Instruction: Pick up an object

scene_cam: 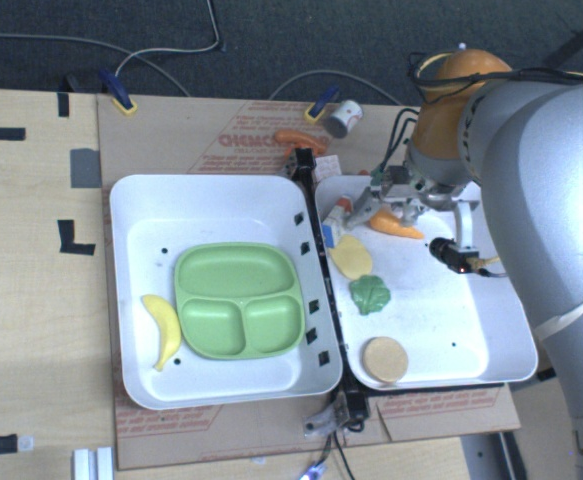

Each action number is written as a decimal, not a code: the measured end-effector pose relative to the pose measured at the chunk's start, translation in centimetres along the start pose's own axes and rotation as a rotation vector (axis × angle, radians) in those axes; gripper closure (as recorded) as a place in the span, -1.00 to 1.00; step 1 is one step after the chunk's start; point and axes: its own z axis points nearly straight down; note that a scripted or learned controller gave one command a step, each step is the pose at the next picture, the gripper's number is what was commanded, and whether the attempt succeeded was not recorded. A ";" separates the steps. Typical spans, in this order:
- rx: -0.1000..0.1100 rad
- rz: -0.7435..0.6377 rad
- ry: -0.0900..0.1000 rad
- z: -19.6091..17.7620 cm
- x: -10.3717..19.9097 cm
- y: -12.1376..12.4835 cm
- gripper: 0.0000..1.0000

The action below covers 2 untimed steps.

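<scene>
A round tan disc (384,359) is seen at the near edge of the right bin (491,353), close to the divider where the two bins meet. Beyond the divider's near end, the left bin (136,268) is occupied by a green sectioned tray (239,299), with a yellow banana (164,330) lying just beside the tray on the side away from the divider. Farther back along the divider, on the right bin's floor, a green leafy piece (371,294) is placed, and just behind it a pale yellow piece (352,257) lies nearly against the divider. Farther still, an orange carrot-like piece (396,228) is found near the bin's back wall, directly under the gripper (396,200), which is lowered over the back part of the right bin, a little away from the divider. Whether the tool is parted or closed cannot be told, and nothing can be seen between its tips. The grey arm (531,168) extends off to the right. Behind the bins, past the divider's far end, an orange object (301,139) and a small grey cylinder (342,118) rest on the cardboard (201,133).
</scene>
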 end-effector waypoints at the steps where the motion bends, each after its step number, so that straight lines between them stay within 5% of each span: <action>1: -0.008 -0.001 0.006 0.0 -0.1 -0.3 -1.00; 2: -0.026 -0.002 0.015 -1.4 0.5 0.2 1.00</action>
